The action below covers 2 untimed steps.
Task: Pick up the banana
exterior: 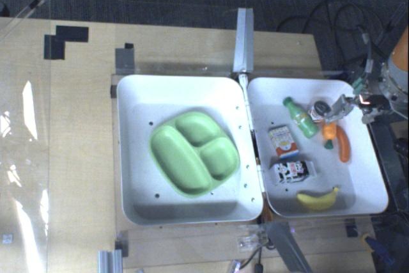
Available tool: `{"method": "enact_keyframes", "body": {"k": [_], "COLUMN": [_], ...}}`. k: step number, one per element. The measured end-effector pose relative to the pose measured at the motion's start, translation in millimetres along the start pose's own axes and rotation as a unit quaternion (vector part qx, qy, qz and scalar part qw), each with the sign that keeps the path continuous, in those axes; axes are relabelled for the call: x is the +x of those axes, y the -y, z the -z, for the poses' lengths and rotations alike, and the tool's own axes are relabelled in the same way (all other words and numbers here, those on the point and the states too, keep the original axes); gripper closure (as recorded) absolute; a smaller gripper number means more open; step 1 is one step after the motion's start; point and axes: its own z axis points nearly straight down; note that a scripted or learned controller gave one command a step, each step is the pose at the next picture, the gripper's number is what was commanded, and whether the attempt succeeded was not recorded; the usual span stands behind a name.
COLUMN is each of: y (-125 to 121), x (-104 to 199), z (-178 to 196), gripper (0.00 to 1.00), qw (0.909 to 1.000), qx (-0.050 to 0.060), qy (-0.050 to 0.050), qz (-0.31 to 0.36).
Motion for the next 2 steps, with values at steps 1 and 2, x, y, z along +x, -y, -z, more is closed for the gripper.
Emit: {"method": "enact_keyframes", "body": {"k": [1,2], "y": [60.0,54.7], "x": [27.0,32.6], "z": [-108.4,-145.1], "gripper": [0.0,0.0], "qw": [0.9998,0.9933], "qx": [0.001,-0.007], "qy": [0.0,0.0], "qz": [0.021,0.115]}}
